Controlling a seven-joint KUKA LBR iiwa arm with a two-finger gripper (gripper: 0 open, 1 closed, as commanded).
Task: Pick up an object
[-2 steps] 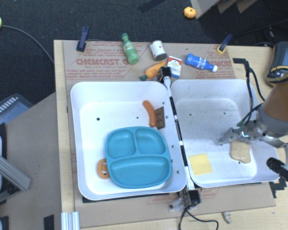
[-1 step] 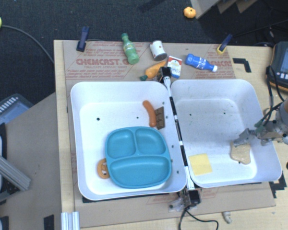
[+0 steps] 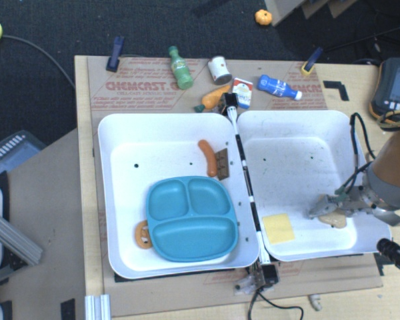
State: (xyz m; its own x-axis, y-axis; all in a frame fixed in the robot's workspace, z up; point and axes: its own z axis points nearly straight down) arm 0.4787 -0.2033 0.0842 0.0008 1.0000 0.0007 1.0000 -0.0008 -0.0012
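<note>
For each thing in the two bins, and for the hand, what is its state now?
blue divided plate: lying flat, left bin
sausage: lying loose beside the plate
yellow square: flat, right bin
pale object: under the hand
hand: low in right bin

Two white bins (image 3: 120, 139). Turquoise divided plate (image 3: 190, 217); orange sausage (image 3: 207, 157) beside brown block (image 3: 221, 163); tan pretzel (image 3: 143, 235). Pale yellow square (image 3: 278, 229); beige lump (image 3: 333, 219). Green bottle (image 3: 181, 68), blue bottle (image 3: 279, 87), white can (image 3: 219, 69), red-and-white carton (image 3: 243, 93), orange carrot (image 3: 215, 99). Tan board (image 3: 147, 85), red lettering.
</note>
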